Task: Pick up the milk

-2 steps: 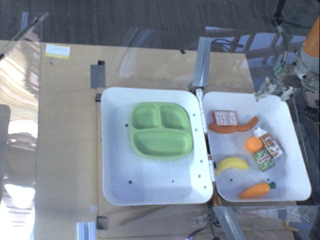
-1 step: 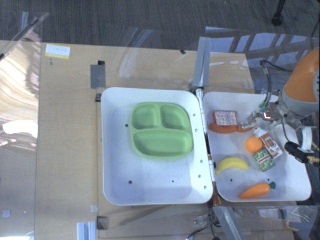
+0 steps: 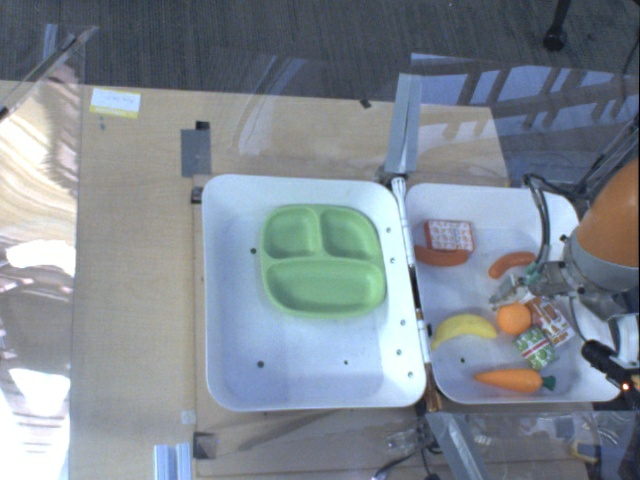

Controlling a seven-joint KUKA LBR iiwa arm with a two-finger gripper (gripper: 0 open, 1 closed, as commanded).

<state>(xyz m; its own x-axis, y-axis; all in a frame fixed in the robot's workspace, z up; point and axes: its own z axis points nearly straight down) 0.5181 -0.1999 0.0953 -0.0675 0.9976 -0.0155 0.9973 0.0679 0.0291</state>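
The milk (image 3: 541, 335) is a small white carton with red and green print. It lies tilted in the right bin (image 3: 470, 200), just right of an orange and above a carrot. My gripper (image 3: 522, 290) hangs over the right bin, just above the orange and up-left of the carton. The grey arm with its orange band (image 3: 608, 232) comes in from the right and hides the bin's right edge. I see nothing held in the gripper.
The right bin also holds an orange (image 3: 513, 319), a banana (image 3: 463, 328), a carrot (image 3: 510, 379), two sausages (image 3: 512, 263) and a red-and-white box (image 3: 448, 234). A green divided plate (image 3: 322, 261) lies in the left bin (image 3: 230, 298).
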